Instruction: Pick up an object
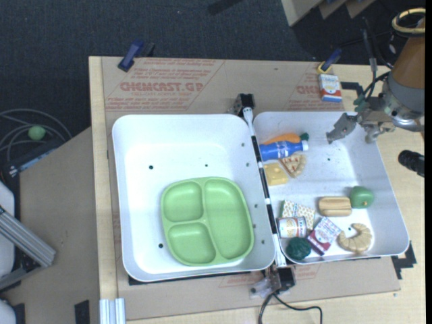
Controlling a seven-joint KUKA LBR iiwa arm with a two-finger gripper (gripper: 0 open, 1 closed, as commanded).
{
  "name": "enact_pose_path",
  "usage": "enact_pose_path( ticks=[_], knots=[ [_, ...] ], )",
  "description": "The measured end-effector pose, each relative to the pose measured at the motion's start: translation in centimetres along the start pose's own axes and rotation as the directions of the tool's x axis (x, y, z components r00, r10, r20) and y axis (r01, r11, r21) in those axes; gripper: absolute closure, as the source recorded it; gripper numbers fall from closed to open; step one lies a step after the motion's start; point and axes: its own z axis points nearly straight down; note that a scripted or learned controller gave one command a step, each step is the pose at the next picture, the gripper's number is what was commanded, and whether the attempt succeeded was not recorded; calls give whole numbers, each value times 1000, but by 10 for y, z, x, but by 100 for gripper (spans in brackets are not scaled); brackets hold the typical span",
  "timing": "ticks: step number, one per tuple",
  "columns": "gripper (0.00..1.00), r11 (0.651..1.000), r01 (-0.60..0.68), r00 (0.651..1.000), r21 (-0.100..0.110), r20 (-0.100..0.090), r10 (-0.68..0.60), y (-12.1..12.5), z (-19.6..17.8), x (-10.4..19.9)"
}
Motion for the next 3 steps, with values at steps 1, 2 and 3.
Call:
enact_pose_path(
  ticks=[1, 2, 3],
  knots=[
    [0, 1000, 0, 1000, -6, 0, 0, 3, 101, 64],
    [0, 1000, -1, 1000, 12, 2, 1, 46, 102, 74],
    [0, 1000, 0, 1000, 12, 0, 0, 46, 102, 72]
  ],
)
